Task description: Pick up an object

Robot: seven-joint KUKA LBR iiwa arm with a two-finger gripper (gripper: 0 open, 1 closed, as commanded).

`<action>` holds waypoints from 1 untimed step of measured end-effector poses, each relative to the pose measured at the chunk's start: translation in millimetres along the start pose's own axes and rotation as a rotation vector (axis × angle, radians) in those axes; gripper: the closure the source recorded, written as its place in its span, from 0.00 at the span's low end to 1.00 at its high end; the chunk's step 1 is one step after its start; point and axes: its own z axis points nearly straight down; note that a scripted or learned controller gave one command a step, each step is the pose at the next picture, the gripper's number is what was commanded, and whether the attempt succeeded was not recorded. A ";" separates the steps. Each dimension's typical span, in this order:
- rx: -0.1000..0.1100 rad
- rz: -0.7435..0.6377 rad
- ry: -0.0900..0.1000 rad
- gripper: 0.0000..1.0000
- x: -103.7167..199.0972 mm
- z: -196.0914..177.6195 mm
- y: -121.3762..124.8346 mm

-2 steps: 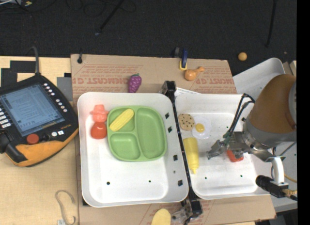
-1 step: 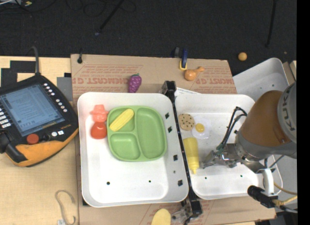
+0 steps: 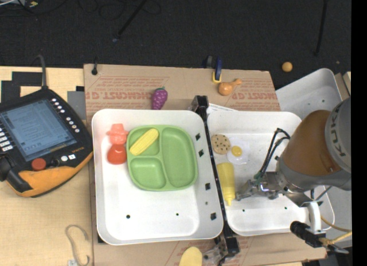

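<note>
Mustard bottle (image 3: 226,181) lengthwise top-to-bottom, end effector (image 3: 245,192) beside

The bench (image 3: 34,225) carries flattened cardboard (image 3: 132,84) under two white bins (image 3: 149,225), left of the pincer (image 3: 248,192). Far left of the pincer sits a control pendant (image 3: 37,136); a purple toy (image 3: 159,97) and an orange toy (image 3: 228,86) lie beyond it.

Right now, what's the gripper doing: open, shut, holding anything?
Gripper: low in the right bin, beside the yellow bottle; open or closed cannot be told, and no object is seen held.
</note>
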 end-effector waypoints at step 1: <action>-0.001 0.009 0.000 1.00 -2.3 -11.2 -0.1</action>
